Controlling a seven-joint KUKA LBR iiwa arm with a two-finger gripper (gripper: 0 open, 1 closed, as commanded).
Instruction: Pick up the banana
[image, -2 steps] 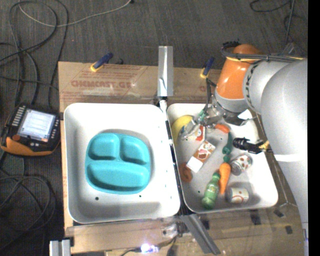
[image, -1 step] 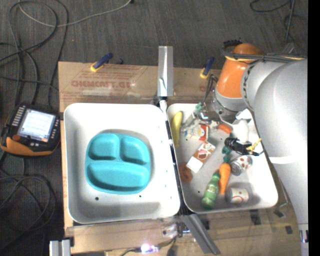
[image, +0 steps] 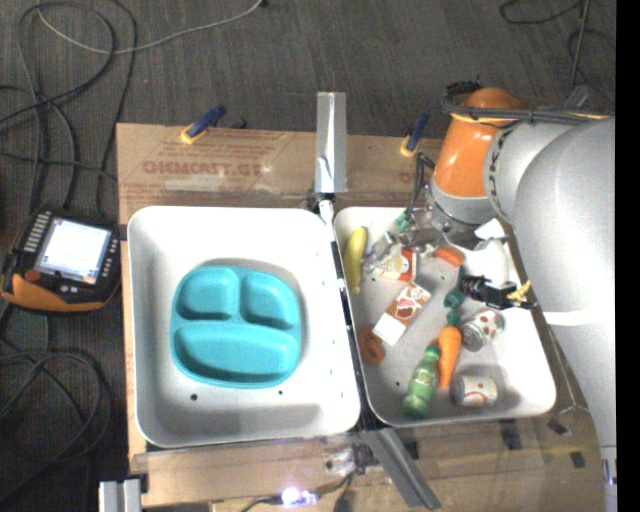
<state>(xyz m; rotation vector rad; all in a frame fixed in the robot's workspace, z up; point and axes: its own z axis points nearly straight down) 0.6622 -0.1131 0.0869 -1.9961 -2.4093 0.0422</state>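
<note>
Just left of the pincer (image: 405, 238), against the right bin's left wall, I see the small curved yellow plastic banana (image: 356, 257). Pincer opening: I cannot tell. I judge it light, stiff, slippery; grip across mid-body.

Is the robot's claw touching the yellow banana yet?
Apart. The camera view shows the banana lying along the right bin's left wall, with bare white floor between it and the gripper, which sits off to its right.
</note>
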